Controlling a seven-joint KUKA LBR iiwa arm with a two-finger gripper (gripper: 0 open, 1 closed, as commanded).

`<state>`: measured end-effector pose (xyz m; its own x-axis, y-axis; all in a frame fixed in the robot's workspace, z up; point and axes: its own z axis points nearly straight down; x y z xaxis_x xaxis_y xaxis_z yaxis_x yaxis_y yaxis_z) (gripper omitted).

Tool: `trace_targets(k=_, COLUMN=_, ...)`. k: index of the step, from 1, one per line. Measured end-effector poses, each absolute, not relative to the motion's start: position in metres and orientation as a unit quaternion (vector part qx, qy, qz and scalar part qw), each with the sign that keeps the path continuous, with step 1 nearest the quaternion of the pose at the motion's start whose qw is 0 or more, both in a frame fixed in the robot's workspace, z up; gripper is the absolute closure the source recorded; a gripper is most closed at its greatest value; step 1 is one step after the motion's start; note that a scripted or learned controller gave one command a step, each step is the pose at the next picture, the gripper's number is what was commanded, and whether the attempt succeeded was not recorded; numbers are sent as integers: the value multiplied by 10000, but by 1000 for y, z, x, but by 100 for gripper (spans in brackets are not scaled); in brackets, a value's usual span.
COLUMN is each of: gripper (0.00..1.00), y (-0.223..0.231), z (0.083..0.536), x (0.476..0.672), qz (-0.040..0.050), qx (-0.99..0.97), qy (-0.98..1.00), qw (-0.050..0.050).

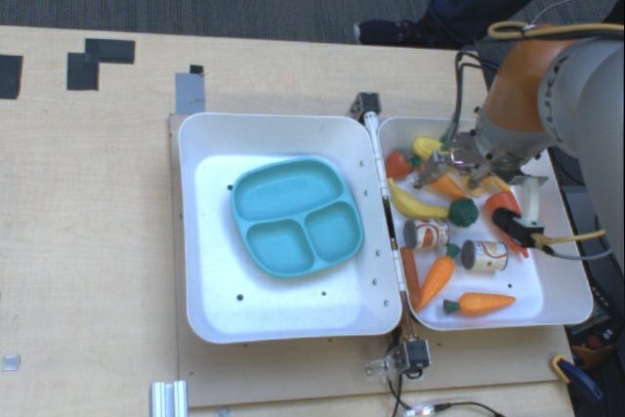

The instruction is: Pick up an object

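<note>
Toy food pile [454, 210] in right bin [562, 303]; arm bent down over it, gripper [457, 167] low

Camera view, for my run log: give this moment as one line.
pincer low in right bin among toy food | banana beside | blue tray in left bin | grasp unconfirmed

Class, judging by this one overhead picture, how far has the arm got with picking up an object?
Done: the gripper has reached into the right bin, low among the toy food by the banana. In hand: nothing visibly between its fingers. Left: grasping and lifting; the carrots and other pieces lie in place.
</note>
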<state>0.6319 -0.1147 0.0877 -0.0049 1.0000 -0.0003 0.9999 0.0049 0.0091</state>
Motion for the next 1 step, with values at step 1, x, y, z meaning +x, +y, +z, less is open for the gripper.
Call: trace_targets(k=1, gripper=100, y=-114, z=99, x=633, qz=39, qx=7048, qy=7094, qw=38)
